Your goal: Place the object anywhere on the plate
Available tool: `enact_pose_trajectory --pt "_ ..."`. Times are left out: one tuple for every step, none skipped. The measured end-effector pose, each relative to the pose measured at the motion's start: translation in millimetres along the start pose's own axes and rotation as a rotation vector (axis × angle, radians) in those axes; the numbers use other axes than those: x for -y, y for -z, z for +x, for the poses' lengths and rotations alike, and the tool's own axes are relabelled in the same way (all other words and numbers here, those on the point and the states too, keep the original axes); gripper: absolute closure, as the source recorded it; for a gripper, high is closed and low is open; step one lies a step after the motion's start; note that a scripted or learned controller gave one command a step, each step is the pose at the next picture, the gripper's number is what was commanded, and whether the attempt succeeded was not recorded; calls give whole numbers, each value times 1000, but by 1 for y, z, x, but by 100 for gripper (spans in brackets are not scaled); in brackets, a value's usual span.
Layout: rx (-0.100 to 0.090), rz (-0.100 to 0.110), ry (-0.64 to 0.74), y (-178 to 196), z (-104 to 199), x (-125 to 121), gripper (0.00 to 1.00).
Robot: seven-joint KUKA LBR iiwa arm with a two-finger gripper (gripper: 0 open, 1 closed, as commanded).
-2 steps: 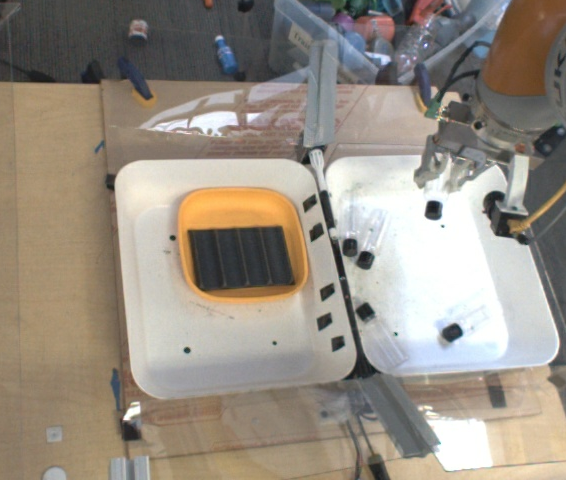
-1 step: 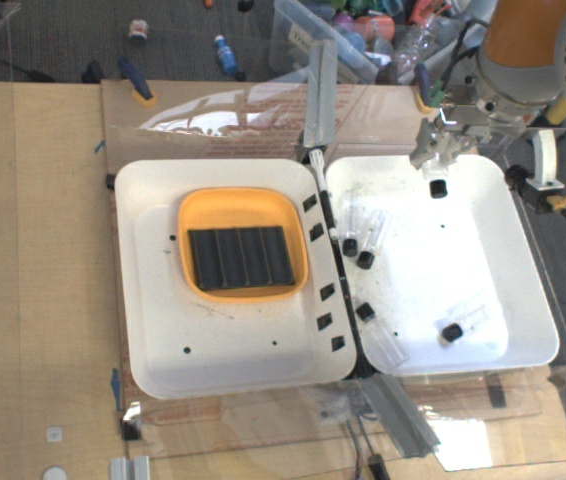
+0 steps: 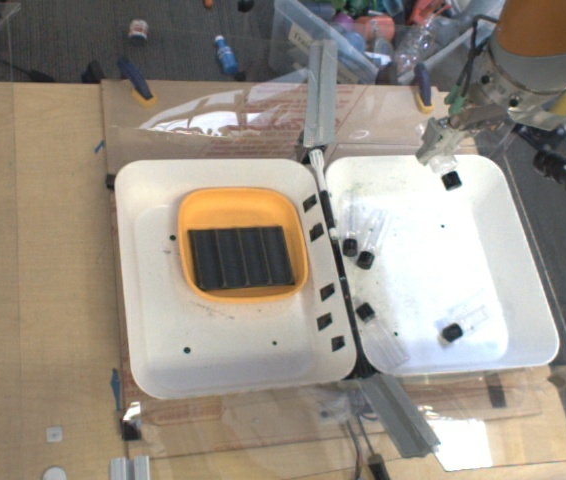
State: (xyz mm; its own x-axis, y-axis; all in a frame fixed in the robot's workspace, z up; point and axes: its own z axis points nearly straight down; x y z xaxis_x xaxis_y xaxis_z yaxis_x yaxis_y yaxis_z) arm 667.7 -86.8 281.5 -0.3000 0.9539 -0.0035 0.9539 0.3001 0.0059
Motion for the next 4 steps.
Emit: enact_pose_trajectory --pt "-1 1 -37 94 -29 9 100" --pt "3 -2 214 156 -86 27 100" --pt "4 -2 473 156 -130 40 100" --pt "0 1 769 157 -126 46 100"
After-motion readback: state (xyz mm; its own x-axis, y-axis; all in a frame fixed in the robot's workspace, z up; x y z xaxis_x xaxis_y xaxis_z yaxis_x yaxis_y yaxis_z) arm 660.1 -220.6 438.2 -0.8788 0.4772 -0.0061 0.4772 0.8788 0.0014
